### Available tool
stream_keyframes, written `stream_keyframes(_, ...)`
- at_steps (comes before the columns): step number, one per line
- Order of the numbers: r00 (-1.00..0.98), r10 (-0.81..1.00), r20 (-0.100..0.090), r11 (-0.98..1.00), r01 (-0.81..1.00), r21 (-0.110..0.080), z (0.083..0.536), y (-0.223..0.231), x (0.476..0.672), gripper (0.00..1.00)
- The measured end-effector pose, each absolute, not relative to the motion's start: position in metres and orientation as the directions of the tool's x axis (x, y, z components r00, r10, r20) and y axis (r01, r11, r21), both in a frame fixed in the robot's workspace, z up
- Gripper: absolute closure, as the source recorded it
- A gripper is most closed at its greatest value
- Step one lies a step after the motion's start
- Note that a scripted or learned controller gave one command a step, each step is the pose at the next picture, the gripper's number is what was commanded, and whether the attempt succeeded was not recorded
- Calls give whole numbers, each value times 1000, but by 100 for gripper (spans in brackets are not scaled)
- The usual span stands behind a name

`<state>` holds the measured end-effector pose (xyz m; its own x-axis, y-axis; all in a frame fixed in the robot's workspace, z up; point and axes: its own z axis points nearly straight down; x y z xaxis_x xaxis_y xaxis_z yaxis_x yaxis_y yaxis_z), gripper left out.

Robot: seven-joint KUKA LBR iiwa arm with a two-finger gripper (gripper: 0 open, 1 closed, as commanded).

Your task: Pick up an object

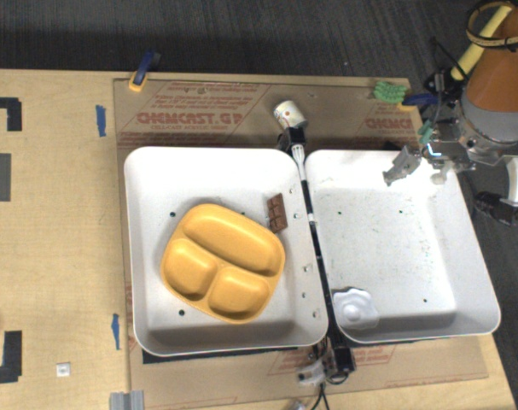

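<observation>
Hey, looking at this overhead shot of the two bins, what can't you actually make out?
- Tool, camera view: small and blurred over the right bin's far rim; open or shut cannot be told.
- Arm, camera view: cut off by the right edge.
- Brown object beside the yellow divided tray: too small to identify.
- White object in the right bin: blends into the white floor, shape unclear.

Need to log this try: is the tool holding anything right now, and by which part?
Nothing is held: the tool hangs over the right white plastic bin's far corner with nothing between its fingers.
</observation>
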<state>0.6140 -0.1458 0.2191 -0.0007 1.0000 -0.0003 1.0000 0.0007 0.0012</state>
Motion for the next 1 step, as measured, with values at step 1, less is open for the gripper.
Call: stream_keyframes(1, 28, 1000, 0, -28, 1000, 0, 85, -134, 594, 0)
